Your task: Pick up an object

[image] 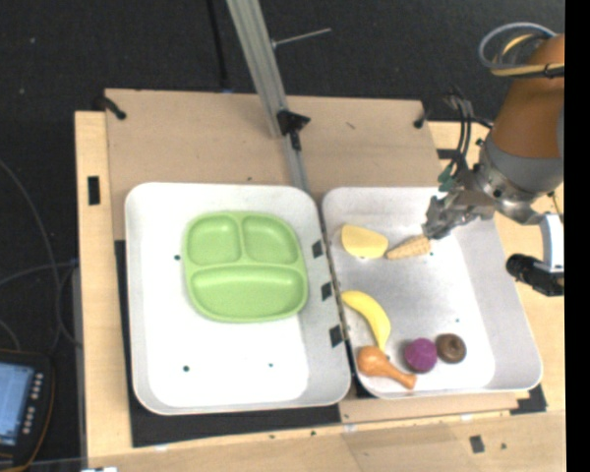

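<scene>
The right bin [492, 293] holds several toy foods: a pale yellow wedge [363, 242], a tan cone [408, 250], a yellow banana [368, 314], an orange drumstick-like piece [383, 365], a purple ball [421, 354] and a brown doughnut [451, 347]. My gripper [439, 224] hangs low over the bin's far right part, its tip right by the thick end of the tan cone. Nothing shows between its fingers.
The left bin [157, 362] carries a green divided plate [245, 265]. A metal pole [261, 62] slants up from the gap between the bins. The arm's grey wrist and orange band [526, 131] stand over the right bin's far right corner.
</scene>
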`<state>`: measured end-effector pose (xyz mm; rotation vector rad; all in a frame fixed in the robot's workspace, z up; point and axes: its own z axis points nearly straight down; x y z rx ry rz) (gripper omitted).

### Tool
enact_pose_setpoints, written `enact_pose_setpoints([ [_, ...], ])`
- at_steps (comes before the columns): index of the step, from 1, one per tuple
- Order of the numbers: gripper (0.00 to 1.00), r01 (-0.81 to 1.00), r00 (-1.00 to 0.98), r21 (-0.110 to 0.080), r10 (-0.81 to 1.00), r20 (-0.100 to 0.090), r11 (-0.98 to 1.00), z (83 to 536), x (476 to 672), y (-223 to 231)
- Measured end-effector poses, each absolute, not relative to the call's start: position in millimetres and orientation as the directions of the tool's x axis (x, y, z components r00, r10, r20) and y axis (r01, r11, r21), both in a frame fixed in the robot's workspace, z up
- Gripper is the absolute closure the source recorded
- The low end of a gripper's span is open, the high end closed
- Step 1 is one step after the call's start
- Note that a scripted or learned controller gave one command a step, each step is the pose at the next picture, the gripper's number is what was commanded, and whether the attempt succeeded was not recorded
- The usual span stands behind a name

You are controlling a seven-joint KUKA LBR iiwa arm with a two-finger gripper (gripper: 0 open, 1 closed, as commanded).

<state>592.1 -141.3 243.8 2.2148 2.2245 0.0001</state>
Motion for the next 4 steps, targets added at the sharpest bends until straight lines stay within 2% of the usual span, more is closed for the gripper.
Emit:
enact_pose_setpoints([
  [3, 1.00, 1.000, -0.007, 0.002, 1.000, 0.001, 0.007, 263, 623.1, 14],
  [4, 1.00, 1.000, -0.006, 0.001, 1.000, 0.000, 0.006, 243, 641.1, 59],
])
